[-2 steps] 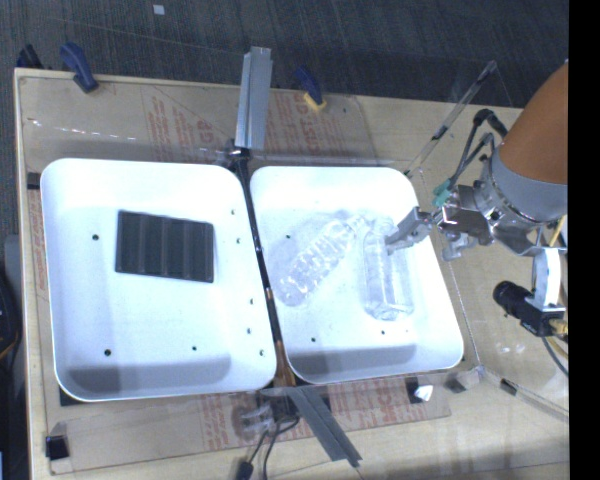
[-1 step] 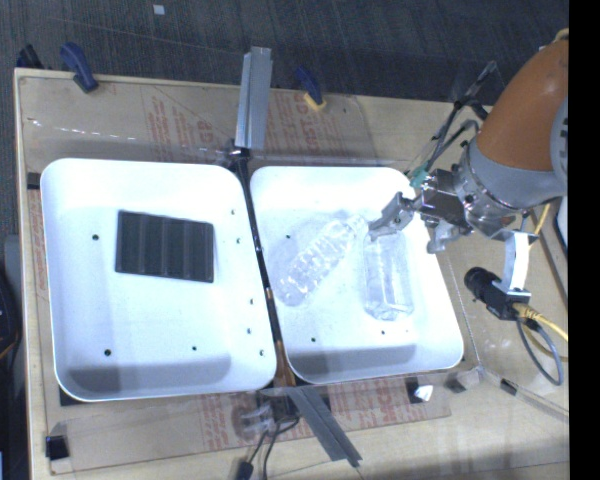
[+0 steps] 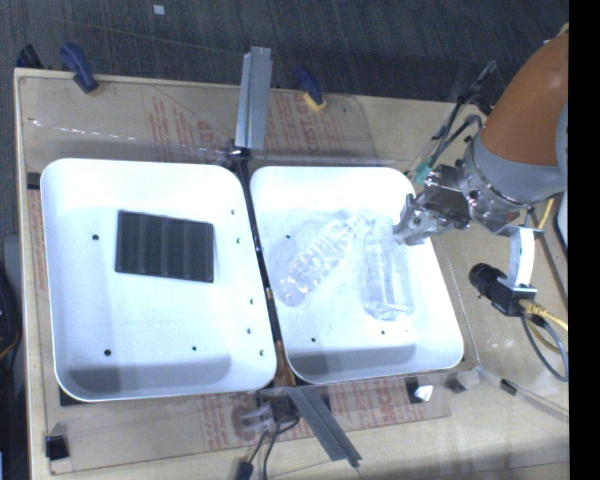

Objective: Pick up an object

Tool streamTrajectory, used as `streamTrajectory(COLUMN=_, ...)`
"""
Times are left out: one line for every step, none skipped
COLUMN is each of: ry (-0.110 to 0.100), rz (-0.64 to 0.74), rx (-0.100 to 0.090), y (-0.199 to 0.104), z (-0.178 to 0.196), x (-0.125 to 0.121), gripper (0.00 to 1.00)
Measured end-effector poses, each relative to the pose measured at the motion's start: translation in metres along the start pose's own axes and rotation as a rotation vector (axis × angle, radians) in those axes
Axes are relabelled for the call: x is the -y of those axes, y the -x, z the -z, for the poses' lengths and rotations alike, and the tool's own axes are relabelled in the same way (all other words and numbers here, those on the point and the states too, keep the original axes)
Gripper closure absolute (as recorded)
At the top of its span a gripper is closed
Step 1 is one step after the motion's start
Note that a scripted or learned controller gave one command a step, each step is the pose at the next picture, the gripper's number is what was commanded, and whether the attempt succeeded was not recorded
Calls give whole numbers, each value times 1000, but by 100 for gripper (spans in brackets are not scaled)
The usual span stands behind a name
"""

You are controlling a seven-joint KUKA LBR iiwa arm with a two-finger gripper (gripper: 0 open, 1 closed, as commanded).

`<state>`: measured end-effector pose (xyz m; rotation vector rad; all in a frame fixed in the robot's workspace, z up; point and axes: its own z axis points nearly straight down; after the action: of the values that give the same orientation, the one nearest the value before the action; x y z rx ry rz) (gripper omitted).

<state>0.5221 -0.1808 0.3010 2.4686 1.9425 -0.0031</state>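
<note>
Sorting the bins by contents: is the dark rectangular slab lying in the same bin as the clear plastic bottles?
No, the dark slab lies alone in the left bin, while both clear bottles lie in the right bin.

in the right bin point(image 3: 435, 353) i see two clear bottles point(image 3: 315, 258) point(image 3: 385, 278) crowding the middle and right, leaving open floor along the near wall and the far left corner. the left bin point(image 3: 70, 368) holds a flat black pad point(image 3: 165, 246), with free room all round it.

faint reddish print on the bench point(image 3: 380, 408), too blurred to read
</note>
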Motion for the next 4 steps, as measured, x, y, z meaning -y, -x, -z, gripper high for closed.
streamTrajectory(ry=0, rz=0, rx=0, y=0, z=0, x=0, gripper=0)
streamTrajectory(ry=-2, rz=-54, rx=-1, y=23, z=-13, x=14, gripper=0)
streamTrajectory(ry=3, rz=63, rx=-1, y=32, z=68, x=38, gripper=0)
streamTrajectory(ry=-5, rz=-238, rx=-2, y=12, z=-85, x=44, gripper=0)
